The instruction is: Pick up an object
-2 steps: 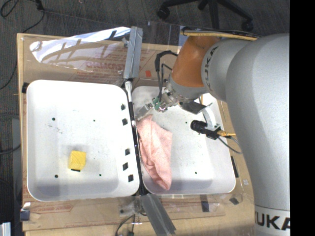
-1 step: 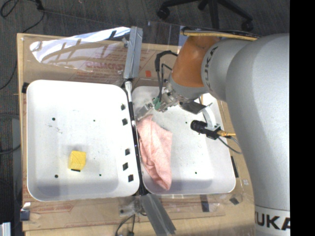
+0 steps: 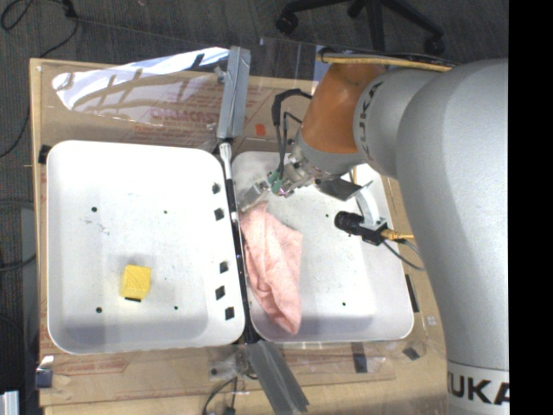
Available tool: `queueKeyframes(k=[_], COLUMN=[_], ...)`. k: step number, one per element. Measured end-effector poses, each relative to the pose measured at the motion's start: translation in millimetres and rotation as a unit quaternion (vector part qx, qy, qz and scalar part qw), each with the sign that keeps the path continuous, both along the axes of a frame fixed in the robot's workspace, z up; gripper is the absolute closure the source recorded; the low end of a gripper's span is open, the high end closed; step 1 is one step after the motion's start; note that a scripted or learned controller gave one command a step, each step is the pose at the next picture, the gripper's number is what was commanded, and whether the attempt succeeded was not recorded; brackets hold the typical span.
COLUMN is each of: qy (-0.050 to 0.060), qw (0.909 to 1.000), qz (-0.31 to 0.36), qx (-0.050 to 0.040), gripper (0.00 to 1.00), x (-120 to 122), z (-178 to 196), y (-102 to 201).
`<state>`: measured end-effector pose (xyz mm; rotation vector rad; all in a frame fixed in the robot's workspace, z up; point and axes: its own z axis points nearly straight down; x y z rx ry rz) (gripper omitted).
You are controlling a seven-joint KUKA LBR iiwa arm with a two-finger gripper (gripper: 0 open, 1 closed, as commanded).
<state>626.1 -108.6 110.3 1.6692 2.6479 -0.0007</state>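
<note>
A pink cloth (image 3: 272, 266) lies crumpled along the left side of the right bin (image 3: 371, 309), its top end near the bin's back left corner. A small yellow block (image 3: 136, 282) rests on the floor of the left bin (image 3: 86, 180), toward the front. My gripper (image 3: 270, 186) reaches down at the back of the right bin, just above the cloth's upper end. The grey arm and its orange band (image 3: 333, 115) cover much of the right side.
A black divider with clips (image 3: 230, 232) runs between the two bins. A clear plastic sheet (image 3: 138, 80) lies behind the left bin. A black cable part (image 3: 359, 225) hangs over the right bin's middle. An office chair base (image 3: 363, 7) stands beyond the bench.
</note>
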Motion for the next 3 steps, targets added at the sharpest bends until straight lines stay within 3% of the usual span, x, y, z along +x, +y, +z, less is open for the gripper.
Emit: queueKeyframes(k=[3], qy=[0.000], qw=[1.0000], qz=[0.000], qx=[0.0000], gripper=[0.00], x=[0.0], z=[0.0], y=[0.0])
